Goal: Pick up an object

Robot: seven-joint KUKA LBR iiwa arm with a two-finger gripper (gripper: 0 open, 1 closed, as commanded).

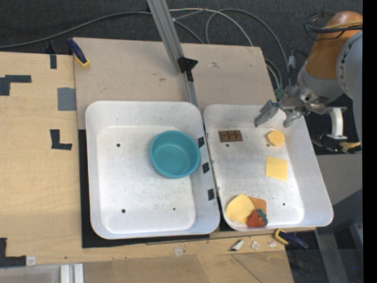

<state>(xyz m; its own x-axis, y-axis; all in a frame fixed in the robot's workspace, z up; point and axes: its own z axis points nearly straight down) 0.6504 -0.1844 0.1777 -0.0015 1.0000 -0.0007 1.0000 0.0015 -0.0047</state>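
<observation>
Claw (275,117) at upper right of the frame, fingers apart and empty, poised just above the small yellow-orange foam-like chunk (275,138) in the right-hand white bin (312,175), probably light, soft, best pinched across its sides.

no legible text, no labels, brands or nos. on bins, bench or arm
</observation>
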